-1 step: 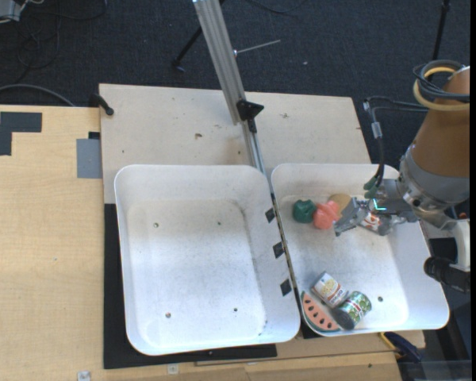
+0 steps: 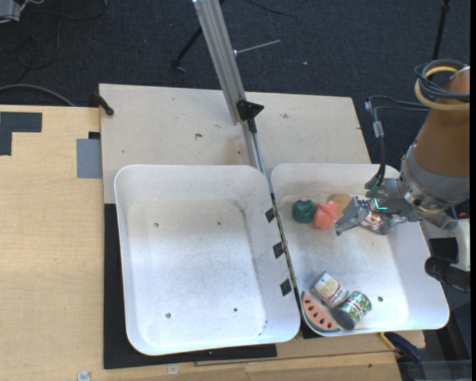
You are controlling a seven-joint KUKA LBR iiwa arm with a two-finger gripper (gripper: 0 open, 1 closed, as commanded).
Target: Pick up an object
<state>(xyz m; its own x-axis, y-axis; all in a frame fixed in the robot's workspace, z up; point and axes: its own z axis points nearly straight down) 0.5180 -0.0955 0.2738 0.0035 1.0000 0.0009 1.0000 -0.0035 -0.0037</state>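
Observation:
In the right bin [image 2: 412, 252] a dark green object [image 2: 303, 209] lies beside a salmon-pink one [image 2: 327, 216], with a tan piece [image 2: 339, 203] just behind them. My gripper [image 2: 355, 217] hangs low over the bin, right of the pink object and close to the tan piece. I see nothing clearly held in it. Near the bin's front edge lie two small cans [image 2: 330, 287] [image 2: 355, 305] and a watermelon slice [image 2: 316, 313].
The left bin [image 2: 143, 205] sits beside the right one, with black clips along their shared wall [image 2: 276, 248]. A slanted aluminium rail [image 2: 226, 62] rises behind the bins. The arm's orange band [image 2: 447, 133] stands over the right bin's far right corner.

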